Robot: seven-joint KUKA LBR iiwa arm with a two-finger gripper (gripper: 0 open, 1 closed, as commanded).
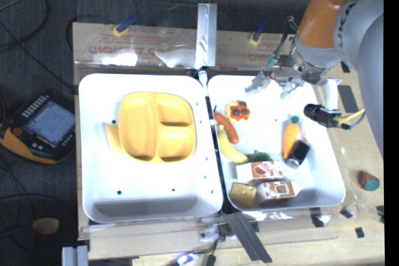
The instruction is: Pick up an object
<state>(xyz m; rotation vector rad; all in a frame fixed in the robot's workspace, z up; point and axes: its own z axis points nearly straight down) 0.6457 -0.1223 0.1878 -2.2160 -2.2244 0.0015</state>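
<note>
My gripper (272, 86) hangs over the far side of the right bin (324, 187), fingers spread open with nothing between them. Below it in that bin lie a small orange-and-red toy (238, 111), a red sausage (226, 126), a yellow banana (230, 150), an orange carrot (290, 137) and a small black object (299, 153). Two printed cartons (272, 180) and a brown piece (244, 195) sit near the bin's front edge. The toy is the nearest item, just left of and below the fingers.
The left bin (100, 196) holds a yellow divided plate (156, 126). A ridge (211, 134) separates the two bins. A black part of the arm (321, 114) juts over the right bin's right side. A handheld device (43, 124) lies on the floor at left.
</note>
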